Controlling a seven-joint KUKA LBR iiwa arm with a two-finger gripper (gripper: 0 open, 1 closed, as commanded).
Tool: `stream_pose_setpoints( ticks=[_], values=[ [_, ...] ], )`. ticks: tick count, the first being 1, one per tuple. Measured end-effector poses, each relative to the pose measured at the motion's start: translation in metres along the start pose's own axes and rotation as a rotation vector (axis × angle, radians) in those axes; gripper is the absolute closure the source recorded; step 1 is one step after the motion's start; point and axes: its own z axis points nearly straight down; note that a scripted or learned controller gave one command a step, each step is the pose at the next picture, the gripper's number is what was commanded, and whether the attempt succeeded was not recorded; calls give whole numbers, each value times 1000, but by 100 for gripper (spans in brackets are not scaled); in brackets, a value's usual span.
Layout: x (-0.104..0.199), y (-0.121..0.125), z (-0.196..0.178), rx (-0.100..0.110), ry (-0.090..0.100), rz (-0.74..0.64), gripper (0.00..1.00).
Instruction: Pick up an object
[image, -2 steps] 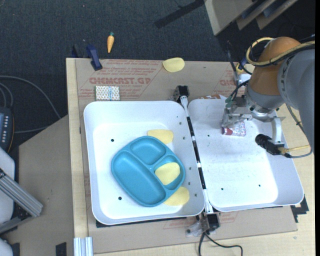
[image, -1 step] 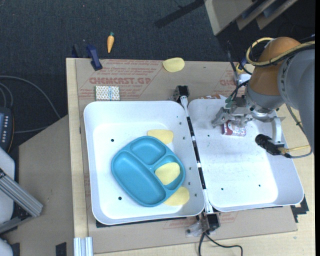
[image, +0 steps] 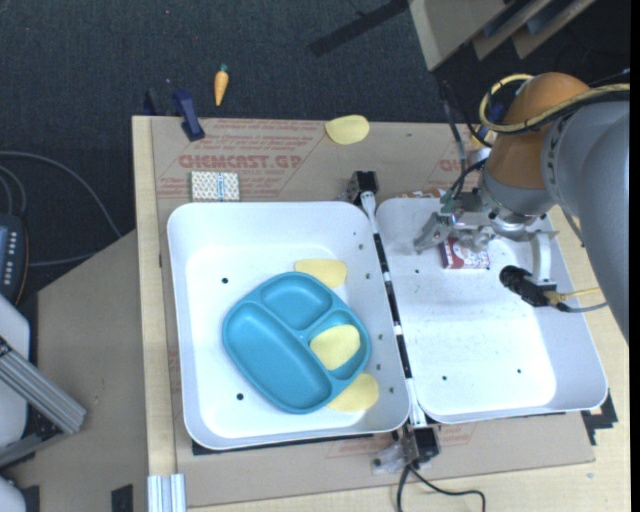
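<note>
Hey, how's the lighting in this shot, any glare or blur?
Camera view: light is even and soft, with the left bin bright white but not blown out; the blue tray is sharp, while the gripper looks slightly smeared.

A brown surface (image: 270, 160) printed with faded red lettering carries loose items along its far edge: a pale yellow piece (image: 347, 128), a small patterned packet (image: 214, 185) and a dark blue clip (image: 186, 114). Beyond the edge, a small orange carrot-like item (image: 221, 85) lies on dark carpet (image: 80, 70).
</note>
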Motion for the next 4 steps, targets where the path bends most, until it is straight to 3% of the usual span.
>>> stream_pose_setpoints(
  ticks=[1,2,3,4],
  values=[
    [0,2,-12,-8,-1,0,100],
    [0,2,-12,-7,-1,0,0],
    [3,3,0,-1,0,0,0],
    [3,5,-12,-8,-1,-1,100]
  ],
)
